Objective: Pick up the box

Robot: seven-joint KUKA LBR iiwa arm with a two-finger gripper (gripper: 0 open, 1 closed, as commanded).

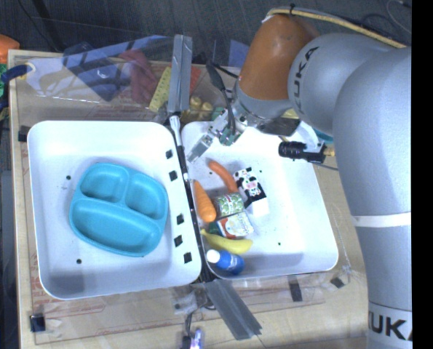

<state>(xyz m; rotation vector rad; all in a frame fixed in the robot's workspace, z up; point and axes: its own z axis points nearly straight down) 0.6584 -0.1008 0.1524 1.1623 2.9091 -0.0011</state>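
A small box with a black-and-white cow pattern (pixel 249 188) lies near the middle of the right bin (pixel 303 217). Touching it on the lower left is a green box (pixel 230 205). My gripper (pixel 213 139) hangs over the far left corner of the right bin, below the orange band of the arm (pixel 274 49). It is apart from both boxes, up and to their left. I see nothing held in it.
The right bin also holds an orange carrot (pixel 204 202), a thin orange piece (pixel 222 173), a red-and-white packet (pixel 238 226), a banana (pixel 228 243) and a blue bottle (pixel 228 262). A blue divided plate (pixel 120 208) lies in the left bin (pixel 49 166).
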